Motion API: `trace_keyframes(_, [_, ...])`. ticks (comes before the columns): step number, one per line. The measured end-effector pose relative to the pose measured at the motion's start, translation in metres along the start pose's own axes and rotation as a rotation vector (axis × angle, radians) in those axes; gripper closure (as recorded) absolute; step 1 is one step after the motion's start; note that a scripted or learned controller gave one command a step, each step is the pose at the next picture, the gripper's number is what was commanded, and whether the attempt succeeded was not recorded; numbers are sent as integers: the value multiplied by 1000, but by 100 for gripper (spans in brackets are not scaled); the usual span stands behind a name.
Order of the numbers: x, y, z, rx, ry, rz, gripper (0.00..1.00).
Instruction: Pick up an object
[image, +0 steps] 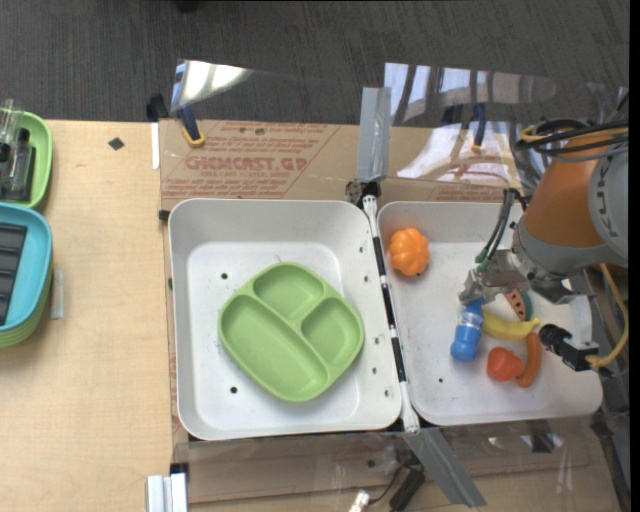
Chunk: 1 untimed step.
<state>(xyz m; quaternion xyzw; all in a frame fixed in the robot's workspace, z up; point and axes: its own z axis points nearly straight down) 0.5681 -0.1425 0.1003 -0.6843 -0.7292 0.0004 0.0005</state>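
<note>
The counter (90, 330) is pale wood and carries two shallow white bins side by side. The left bin (190, 300) holds a green divided plate (290, 330) with three compartments, lying flat near the bin's middle and turned a little askew. The right bin (440, 390) holds the smaller things. The grey arm (565, 215), with its orange band, comes in from 3 o'clock and hangs over the right bin's 2 o'clock part.

In the right bin, an orange pumpkin-shaped toy (408, 250) sits alone toward 10 o'clock, well apart from the rest. A blue bottle (466, 335) stands near the bin's centre. A yellow banana (510, 326) lies just beside it at its 3 o'clock. An orange-red carrot-like piece (515, 362) rests at the banana's 6 o'clock, touching or nearly touching it.

The tool (487, 290) sits low, right over the top of the blue bottle and close to the banana. Whether it is apart or together cannot be told from this slant, and nothing is plainly seen between its tips.
</note>
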Motion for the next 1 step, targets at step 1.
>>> trace_keyframes(1, [68, 46, -91, 1, -1, 129, 100])
